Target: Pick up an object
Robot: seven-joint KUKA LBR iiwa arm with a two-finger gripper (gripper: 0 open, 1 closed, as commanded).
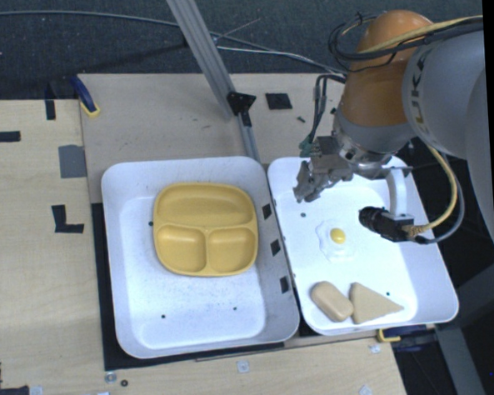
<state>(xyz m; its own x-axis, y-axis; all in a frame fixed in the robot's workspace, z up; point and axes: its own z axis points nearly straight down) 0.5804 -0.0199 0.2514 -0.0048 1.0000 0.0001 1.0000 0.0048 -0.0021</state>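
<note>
1. Three small items lie in the right bin [418,265], at the right centre of the frame: a fried-egg toy [336,239] near the bin's middle, and a bread-roll shape [330,301] touching a tan wedge [373,302] at its lower end. Any of them would serve as the object to pick.
2. The tool [307,189] hangs over the upper left part of that bin, above and to the left of the egg and apart from it. Whether it is spread or pressed together I cannot tell; nothing shows between its tips.
3. The egg is the nearest candidate, but it looks flat and low, so I judge it a poor grip. The roll is rounder and would likely sit better between two tips.
4. For the roll, approach from its free left side and set the tips across its narrow width; the wedge touches its right side and could get nudged or pinched along with it.
5. Descend vertically, stopping short of the bin floor, and close only when the tips straddle the item.
6. The yellow divided plate [205,228] in the left bin [126,267] looks too broad for this tool; leave it.
</note>
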